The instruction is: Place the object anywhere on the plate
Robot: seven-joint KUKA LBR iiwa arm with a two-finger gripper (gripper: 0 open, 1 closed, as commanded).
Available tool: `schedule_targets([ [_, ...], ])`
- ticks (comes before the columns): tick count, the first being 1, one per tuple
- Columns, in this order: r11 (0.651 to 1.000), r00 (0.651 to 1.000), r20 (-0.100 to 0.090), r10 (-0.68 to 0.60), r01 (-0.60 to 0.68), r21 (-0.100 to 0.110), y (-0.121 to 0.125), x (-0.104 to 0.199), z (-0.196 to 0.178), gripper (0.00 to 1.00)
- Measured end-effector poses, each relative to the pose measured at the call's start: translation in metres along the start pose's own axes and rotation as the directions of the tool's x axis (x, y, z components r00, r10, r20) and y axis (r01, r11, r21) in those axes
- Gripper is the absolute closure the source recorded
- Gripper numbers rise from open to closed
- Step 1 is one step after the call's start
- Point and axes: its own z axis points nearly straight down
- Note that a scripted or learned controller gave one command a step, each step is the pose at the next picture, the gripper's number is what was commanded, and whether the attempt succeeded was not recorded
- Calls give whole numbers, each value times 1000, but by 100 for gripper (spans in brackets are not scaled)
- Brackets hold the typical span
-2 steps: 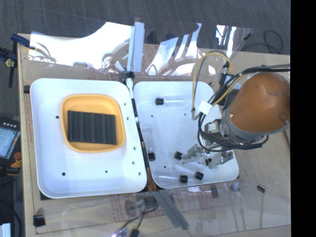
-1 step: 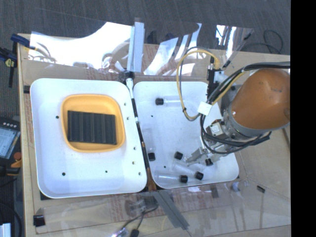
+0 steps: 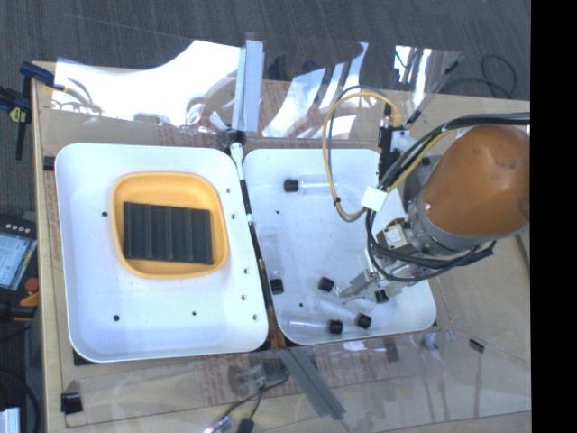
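We saw the gripper [image 3: 361, 282] low in the right bin [image 3: 306, 165], among small clear tubes with black caps [image 3: 326, 284]; whether it gripped anything, we could not tell. The yellow plate [image 3: 167, 192] sat well apart in the left bin [image 3: 77, 242]. We judged a tube could roll aside, leaving a lift empty-handed.

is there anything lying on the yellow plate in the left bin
Yes, a dark ribbed rectangular object lies flat in the middle of the yellow plate in the left bin.
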Motion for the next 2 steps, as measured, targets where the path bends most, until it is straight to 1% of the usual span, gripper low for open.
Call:
schedule_targets([
  [2, 1000, 1000, 0, 0, 0, 0, 0, 0, 0, 0],
])
